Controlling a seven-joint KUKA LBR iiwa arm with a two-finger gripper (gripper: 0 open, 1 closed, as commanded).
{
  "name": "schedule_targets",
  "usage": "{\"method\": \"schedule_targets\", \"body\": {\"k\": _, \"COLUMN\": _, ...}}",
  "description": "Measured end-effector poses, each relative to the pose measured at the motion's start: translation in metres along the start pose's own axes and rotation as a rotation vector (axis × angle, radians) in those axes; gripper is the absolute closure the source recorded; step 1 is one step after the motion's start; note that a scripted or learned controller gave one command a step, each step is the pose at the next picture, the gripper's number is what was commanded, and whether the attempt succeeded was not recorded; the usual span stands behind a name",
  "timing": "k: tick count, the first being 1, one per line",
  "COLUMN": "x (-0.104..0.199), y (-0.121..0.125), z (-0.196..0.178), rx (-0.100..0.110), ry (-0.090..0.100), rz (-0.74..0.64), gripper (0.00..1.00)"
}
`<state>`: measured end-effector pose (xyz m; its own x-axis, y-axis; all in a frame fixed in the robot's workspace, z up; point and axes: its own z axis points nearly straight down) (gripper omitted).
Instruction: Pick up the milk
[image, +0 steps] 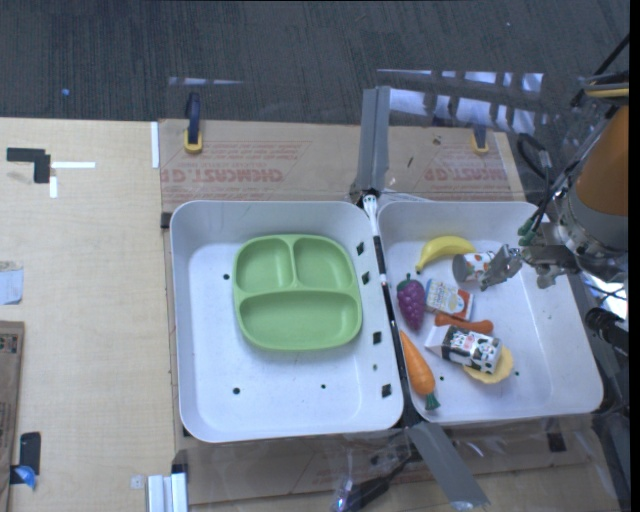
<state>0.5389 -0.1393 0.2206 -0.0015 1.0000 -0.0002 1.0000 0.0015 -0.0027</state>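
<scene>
1. White right bin holds the clutter; milk carton, cow-patterned black and white, lies on its side near the bin's middle, resting partly on a yellow round piece.
2. Around the milk: thin orange carrot stick just above it, small juice box above that, purple grapes to its left, big carrot along the left wall, banana toward the back.
3. Gripper hangs over the bin's back right, beside the banana, well apart from the milk; nothing seen between its fingers, and their spread can't be made out.
4. Left bin holds a green divided plate.
5. Arm cut off at right edge; the grey-red item at the fingertips is unclear.
</scene>
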Motion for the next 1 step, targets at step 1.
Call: {"method": "schedule_targets", "body": {"k": 1, "x": 0.0335, "y": 0.0216, "z": 0.0325, "rx": 0.0, "ry": 0.0, "rz": -0.167, "gripper": 0.0}}
